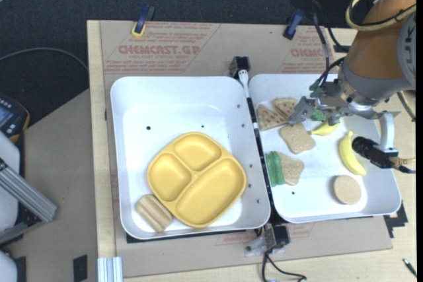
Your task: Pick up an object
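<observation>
My gripper (318, 113) hangs low over the far part of the right bin (377, 208), open, its fingers spread over a small green piece (320, 117) and a small yellow piece (324, 130). I cannot tell whether it touches them. To its left lie a triangular toast (286, 105) and a brown cracker (267, 117). A tan cracker (297, 139) rests just in front of the gripper. A yellow banana (349, 154) lies to its right front. Near the front edge sits a round biscuit (347, 189).
A green strip (273, 167) lies beside a tan cracker (291, 170) at the right bin's left wall. The left bin (132, 102) holds a yellow divided plate (196, 178) and a tan block (153, 212) at its front left. A black part (372, 150) juts from the arm beside the banana.
</observation>
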`<state>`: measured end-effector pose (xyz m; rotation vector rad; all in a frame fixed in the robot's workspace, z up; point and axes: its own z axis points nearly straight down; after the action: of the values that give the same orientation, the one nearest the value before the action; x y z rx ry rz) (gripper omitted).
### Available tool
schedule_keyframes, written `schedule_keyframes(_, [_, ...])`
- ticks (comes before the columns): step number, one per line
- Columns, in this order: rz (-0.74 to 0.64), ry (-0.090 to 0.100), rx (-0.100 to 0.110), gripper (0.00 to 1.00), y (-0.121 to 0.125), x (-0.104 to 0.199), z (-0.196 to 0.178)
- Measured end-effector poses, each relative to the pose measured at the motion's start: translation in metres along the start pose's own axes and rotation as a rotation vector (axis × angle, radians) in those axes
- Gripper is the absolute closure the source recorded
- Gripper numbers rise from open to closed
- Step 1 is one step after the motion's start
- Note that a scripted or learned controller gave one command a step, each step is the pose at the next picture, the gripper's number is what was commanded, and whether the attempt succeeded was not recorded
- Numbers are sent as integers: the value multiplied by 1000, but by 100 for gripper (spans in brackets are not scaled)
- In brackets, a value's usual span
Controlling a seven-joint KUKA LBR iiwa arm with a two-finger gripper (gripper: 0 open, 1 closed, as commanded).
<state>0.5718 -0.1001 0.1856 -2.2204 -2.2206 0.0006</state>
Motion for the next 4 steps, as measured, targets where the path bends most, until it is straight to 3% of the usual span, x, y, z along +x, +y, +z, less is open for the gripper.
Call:
schedule_keyframes(1, [6, 1, 6, 0, -39, -34, 106])
schedule_keyframes(2, [0, 3, 6, 0, -85, 6, 102])
schedule_keyframes(3, [1, -2, -3, 0, -72, -17, 101])
schedule_keyframes(4, [2, -4, -5, 0, -43, -67, 101])
